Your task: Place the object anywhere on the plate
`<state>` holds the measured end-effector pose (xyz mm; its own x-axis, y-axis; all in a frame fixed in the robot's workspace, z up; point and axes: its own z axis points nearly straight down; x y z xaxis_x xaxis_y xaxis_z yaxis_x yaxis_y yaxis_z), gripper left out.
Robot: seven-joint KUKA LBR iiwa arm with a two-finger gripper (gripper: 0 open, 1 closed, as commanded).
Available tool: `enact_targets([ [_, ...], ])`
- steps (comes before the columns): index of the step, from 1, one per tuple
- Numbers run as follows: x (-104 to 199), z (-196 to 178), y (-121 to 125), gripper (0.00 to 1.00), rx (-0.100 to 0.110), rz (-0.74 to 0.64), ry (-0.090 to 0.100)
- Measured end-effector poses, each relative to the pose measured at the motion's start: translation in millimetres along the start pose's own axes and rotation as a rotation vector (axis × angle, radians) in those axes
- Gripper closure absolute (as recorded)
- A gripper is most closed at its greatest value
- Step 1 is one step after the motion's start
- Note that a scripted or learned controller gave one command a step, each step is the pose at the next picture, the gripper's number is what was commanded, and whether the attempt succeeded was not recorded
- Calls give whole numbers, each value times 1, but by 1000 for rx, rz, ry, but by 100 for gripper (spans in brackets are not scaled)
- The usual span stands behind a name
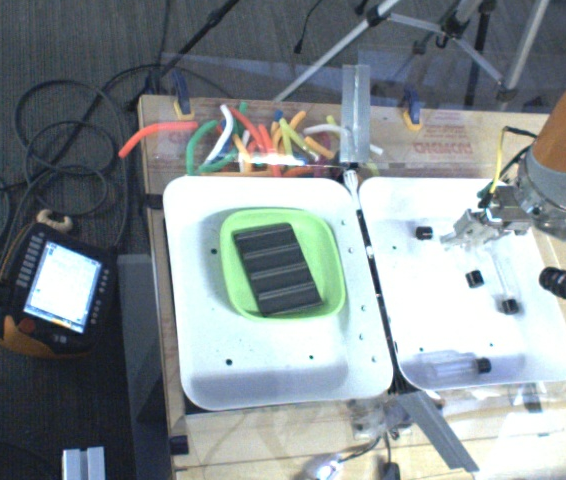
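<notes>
On the left white bin sits a green plate, and a dark ribbed rectangular object lies flat on the plate's middle, tilted a little so its long side runs from upper left to lower right. The object covers much of the plate's floor, with green rim showing all around it. Over the upper right part of the right white bin hangs the pincer, reaching in from the right edge on the grey arm; whether it stands open or closed cannot be told, as it blurs against the white bin, and nothing can be seen held in it. It is well apart from the plate and the object. Several small dark pieces lie scattered on the right bin's floor. Behind the bins, along the bench, lies a tangle of coloured tubes. Left of the bench, on the dark floor, rests a handheld control pendant with a lit screen.
</notes>
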<state>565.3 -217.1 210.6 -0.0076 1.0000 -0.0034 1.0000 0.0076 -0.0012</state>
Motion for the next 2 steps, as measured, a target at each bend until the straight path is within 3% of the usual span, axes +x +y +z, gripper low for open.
enact_targets([
  [1,0,0,0,0,0,0,0],
  [2,-7,-47,16,0,-1,49,1],
])
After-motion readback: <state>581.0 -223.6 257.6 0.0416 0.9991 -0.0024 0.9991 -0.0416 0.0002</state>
